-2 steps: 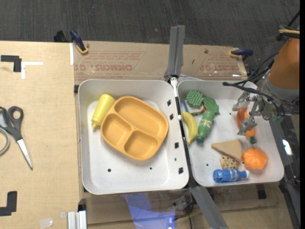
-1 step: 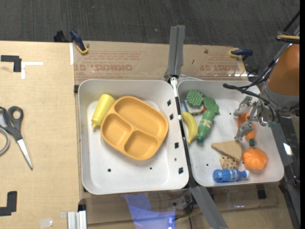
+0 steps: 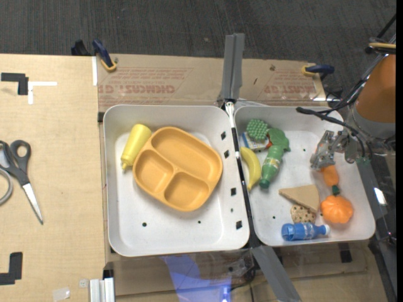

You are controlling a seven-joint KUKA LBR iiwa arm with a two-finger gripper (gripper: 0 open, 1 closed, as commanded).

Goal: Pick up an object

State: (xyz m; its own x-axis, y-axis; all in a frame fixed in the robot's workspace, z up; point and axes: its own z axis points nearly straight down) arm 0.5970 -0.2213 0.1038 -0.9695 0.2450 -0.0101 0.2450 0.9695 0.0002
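Observation:
My gripper (image 3: 322, 157) hangs low over the right side of the right bin (image 3: 286, 126), reaching in from the right edge. Just below and to its right lies a small orange carrot-like piece (image 3: 331, 175), close to the gripper tip; I cannot tell whether they touch. An orange round fruit (image 3: 337, 210) sits nearer the front. A tan bread wedge (image 3: 303, 196), a cookie (image 3: 302, 215) and a blue bottle (image 3: 304, 231) lie at the front of this bin. A green bottle (image 3: 272, 159), a banana (image 3: 250, 167) and a green knobbly object (image 3: 256, 129) crowd its left side.
The left bin (image 3: 164, 241) holds a yellow divided plate (image 3: 177, 167) and a yellow bottle (image 3: 134, 145). A grey divider bar (image 3: 233, 68) runs between the bins at the back. Scissors (image 3: 22, 175) lie on the bench at the far left.

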